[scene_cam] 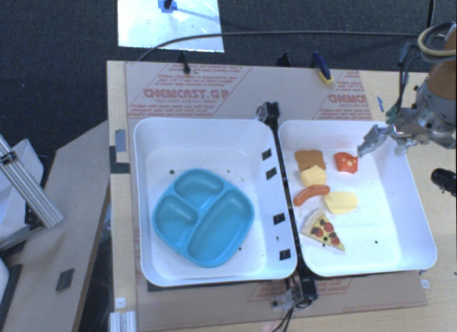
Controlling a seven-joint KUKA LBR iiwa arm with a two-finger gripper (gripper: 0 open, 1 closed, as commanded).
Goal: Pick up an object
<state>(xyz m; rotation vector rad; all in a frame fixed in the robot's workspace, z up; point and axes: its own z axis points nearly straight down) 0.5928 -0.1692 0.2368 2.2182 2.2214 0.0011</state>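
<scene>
The right bin (407,209) holds several toy foods. A red piece (346,162) lies near the bin's far side, with a brown toast slice (309,159) and a yellow cheese block (313,175) to its left. Closer to the front are a sausage (311,195), a pale yellow piece (341,202) and a pizza slice (323,229). My gripper (380,148) hovers at the bin's far right, just right of the red piece. It is open, with nothing between its fingers.
A blue divided plate (203,216) lies in the left bin (153,145). A black clip strip (278,180) joins the two bins. A blue clamp (323,68) and cables sit on the board behind the bins.
</scene>
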